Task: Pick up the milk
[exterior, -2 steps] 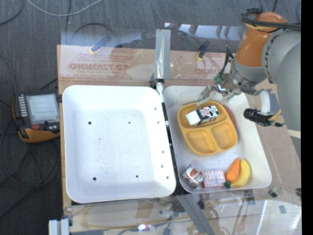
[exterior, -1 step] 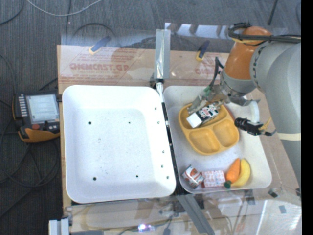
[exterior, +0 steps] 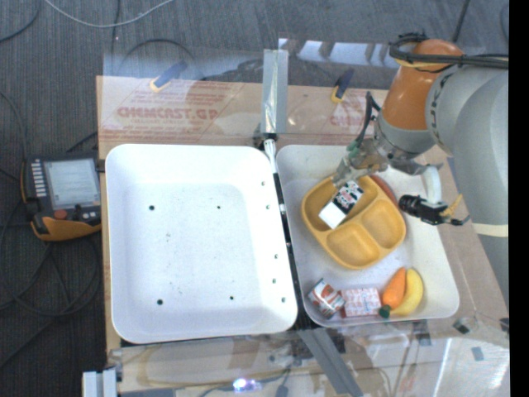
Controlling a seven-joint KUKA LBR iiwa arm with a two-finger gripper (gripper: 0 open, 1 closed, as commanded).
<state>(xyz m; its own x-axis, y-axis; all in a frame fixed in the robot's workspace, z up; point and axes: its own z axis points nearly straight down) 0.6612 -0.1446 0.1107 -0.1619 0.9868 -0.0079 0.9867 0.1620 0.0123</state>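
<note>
- We can just make out faded red lettering on the board [exterior: 165, 112] behind the left bin; looks like "CHEMCAST GP", not certain.
- More red print on the same board at the right, behind the arm; we can't read it.
- Small cartons [exterior: 345, 300] in the right bin carry print too small to read.

You see two matt white plastic bins [exterior: 198, 246], a glossy yellow plastic divided tray [exterior: 364, 242], and a printed paper milk carton [exterior: 340, 203].
</note>
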